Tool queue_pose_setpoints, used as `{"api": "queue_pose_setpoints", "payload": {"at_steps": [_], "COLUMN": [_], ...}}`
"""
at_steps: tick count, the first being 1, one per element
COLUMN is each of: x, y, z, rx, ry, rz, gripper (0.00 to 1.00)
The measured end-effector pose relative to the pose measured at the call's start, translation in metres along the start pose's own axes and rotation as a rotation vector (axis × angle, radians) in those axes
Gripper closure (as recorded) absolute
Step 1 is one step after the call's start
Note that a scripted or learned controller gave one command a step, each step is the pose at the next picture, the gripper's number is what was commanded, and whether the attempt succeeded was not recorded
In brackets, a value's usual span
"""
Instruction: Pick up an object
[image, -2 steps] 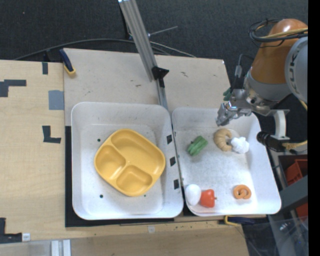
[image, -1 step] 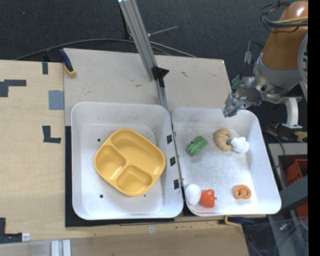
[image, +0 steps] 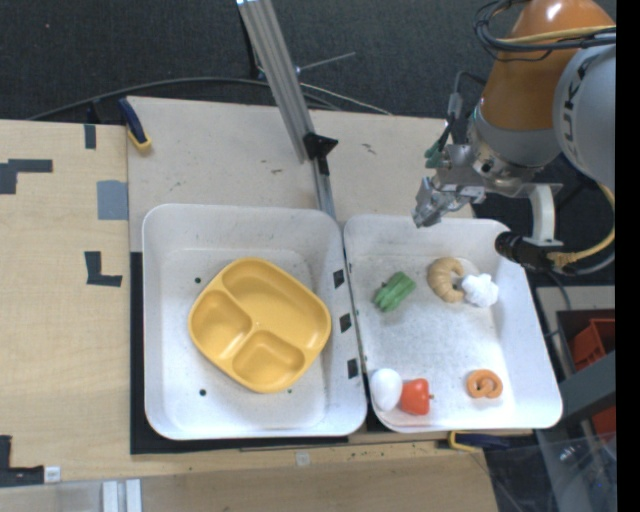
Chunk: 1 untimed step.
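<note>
Nearest the camera, a white egg-shaped piece (image: 385, 383) and a red pepper (image: 416, 396) are seen touching in the right bin (image: 520, 400), with an orange ring (image: 484, 384) to their right. Farther back lie a green vegetable (image: 394, 292) and a tan bagel (image: 447, 277) against a white piece (image: 481, 290). A yellow divided plate (image: 260, 324) sits in the left bin (image: 160, 300). The gripper (image: 430, 213) hangs over the right bin's far edge, nothing seen in it; whether it is spread cannot be told.

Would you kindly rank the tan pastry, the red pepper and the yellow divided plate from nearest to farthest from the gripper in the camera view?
Measured from the gripper, above the right bin's far edge:
1. Tan pastry, just below it in the right bin.
2. Red pepper, at that bin's near edge.
3. Yellow divided plate, in the left bin.
</note>
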<state>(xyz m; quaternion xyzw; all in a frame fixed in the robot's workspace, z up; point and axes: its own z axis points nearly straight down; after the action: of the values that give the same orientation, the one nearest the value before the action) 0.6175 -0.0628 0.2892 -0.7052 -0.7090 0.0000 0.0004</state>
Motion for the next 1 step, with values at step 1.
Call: {"api": "queue_pose_setpoints", "payload": {"at_steps": [1], "x": [0.0503], "y": [0.0136], "z": [0.0274], "rx": [0.003], "ry": [0.000], "rz": [0.000], "gripper": [1.00]}}
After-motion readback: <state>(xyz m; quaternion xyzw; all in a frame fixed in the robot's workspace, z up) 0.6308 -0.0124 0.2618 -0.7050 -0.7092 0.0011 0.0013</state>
